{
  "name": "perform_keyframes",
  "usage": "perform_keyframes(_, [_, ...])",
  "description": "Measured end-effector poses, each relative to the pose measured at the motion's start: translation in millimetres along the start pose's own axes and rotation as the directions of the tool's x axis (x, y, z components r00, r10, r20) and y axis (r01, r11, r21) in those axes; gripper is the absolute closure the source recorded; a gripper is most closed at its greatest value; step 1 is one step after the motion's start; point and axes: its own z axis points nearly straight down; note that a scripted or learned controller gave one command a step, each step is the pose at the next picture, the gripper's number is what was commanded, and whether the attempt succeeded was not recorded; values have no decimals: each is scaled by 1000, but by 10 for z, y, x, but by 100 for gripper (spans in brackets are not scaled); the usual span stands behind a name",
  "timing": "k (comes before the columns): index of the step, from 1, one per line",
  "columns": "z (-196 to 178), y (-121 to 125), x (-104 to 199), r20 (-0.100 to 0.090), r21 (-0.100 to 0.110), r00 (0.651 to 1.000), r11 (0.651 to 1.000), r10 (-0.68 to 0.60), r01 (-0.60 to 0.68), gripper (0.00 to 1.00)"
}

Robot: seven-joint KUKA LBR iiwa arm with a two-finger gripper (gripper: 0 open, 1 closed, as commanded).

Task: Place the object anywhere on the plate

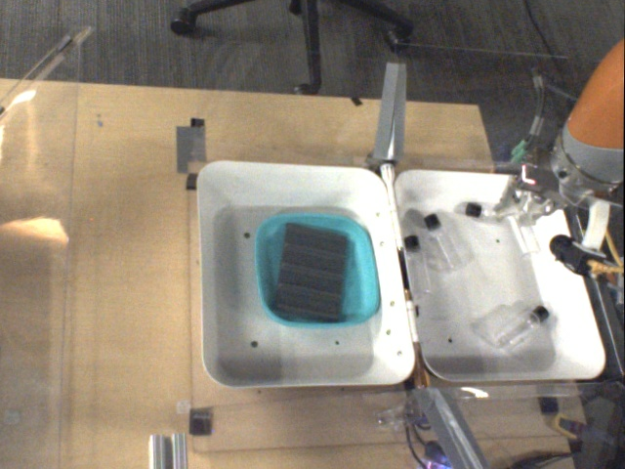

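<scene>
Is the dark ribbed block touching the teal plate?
Touching. The camera view shows the dark ribbed block lying flat inside the teal plate in the left bin, with the plate's rim visible all around it and no gap beneath.

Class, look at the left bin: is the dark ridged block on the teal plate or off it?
On it. The dark ridged block lies flat within the teal plate, whose rim shows around it.

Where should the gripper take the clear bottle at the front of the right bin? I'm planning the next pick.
Grip the clear bottle across the middle of its body, coming straight down. It lies on its side, black cap toward the bin's right wall, so its long sides are probably free for the fingers.
</scene>
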Motion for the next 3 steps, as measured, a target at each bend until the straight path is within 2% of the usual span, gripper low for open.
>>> perform_keyframes(1, [-1,0,0,0,0,1000,1000,0,0,0])
perform_keyframes(2, [-1950,-253,39,0,-5,998,998,60,-60,0])
perform_keyframes(3, [-2341,-532,-394,0,-6,976,975,220,-220,0])
